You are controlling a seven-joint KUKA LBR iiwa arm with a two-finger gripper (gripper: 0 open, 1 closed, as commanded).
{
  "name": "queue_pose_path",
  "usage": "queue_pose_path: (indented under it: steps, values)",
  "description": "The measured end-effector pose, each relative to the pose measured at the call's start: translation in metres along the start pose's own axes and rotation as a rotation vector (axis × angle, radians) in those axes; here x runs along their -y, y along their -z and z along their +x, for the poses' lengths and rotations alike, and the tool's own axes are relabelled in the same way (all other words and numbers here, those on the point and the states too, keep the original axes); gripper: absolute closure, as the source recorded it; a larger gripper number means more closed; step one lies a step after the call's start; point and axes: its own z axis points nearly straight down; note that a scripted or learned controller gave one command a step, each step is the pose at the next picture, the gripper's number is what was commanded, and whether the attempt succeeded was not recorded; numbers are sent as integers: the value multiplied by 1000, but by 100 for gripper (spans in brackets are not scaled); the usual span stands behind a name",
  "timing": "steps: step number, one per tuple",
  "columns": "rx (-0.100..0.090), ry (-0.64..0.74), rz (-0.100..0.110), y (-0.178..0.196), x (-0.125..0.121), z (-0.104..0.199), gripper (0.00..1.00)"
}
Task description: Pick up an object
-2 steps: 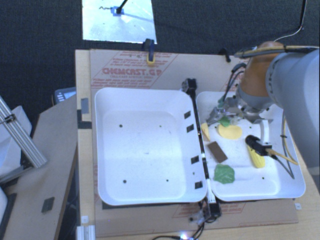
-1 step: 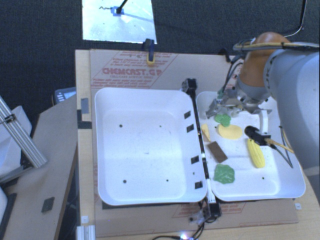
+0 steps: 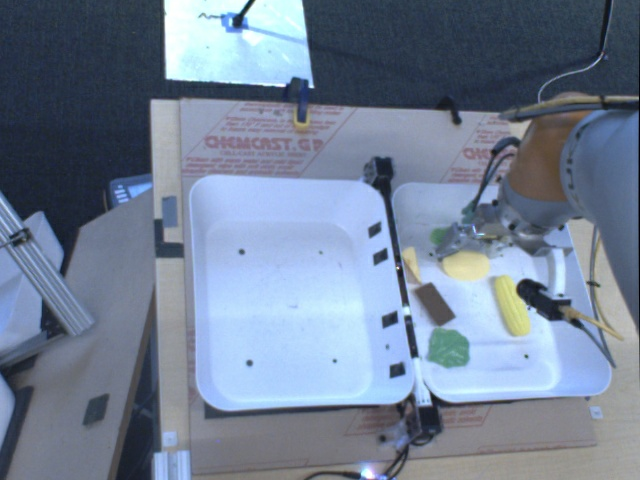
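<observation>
Lying right of frame centre in the right bin (image 3: pixel 570 373), the pale yellow lump (image 3: pixel 466 266) sits directly under the hand (image 3: pixel 470 236) — smooth, rounded, probably light and slippery; best gripped across its short width. Whether the hand is open or closed cannot be told. Corn cob (image 3: pixel 512 305) lies just beside.

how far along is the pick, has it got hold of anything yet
Done: the arm has reached into the right white bin, with its gripper low over the objects at the bin's far side. In hand: nothing visibly lifted; the pale yellow oval object lies right below the gripper, on the bin floor. Left: the grasp and lift. The yellow corn cob, brown block and green leafy piece lie untouched.
</observation>
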Motion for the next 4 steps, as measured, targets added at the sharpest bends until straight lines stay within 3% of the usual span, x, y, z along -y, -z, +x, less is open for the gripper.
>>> queue_pose_path:
  steps: [1, 2, 3, 4]
  values:
    - [1, 5, -7, 12, -3, 2, 100]
    - [1, -5, 5, -1, 80, -50, 100]
    - [-4, 17, -19, 144, 51, 65, 100]
    - [-1, 12, -23, 350, 46, 113, 100]
